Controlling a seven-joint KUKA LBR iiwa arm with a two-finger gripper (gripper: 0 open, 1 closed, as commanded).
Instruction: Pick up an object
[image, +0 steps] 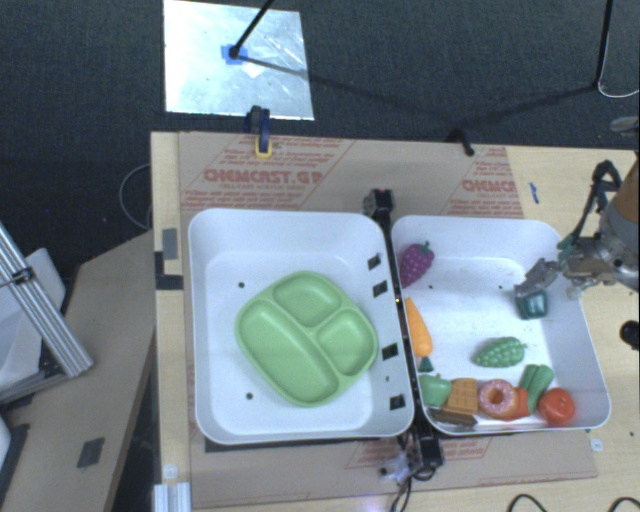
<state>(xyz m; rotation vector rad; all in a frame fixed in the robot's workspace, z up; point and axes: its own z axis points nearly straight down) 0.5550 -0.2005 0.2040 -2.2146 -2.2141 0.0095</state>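
My gripper (533, 292) hangs over the right side of the right bin (470, 250), reaching in from the right. A small teal object (534, 305) sits at its tip, between the grey fingers (527, 279), and the gripper is shut on it. Elsewhere in this bin lie purple grapes (416, 262), an orange carrot (418, 328), a green leafy piece (499, 352), a green pepper (535, 380), a red tomato (557, 405), a pink donut (497, 398), a tan waffle (461, 396) and a green piece (434, 388).
The left bin (215, 260) holds a green divided plate (305, 338). A black divider with clips (388, 300) runs between the bins. Most of the toy food crowds the right bin's front edge. The arm (615, 240) enters from the right.
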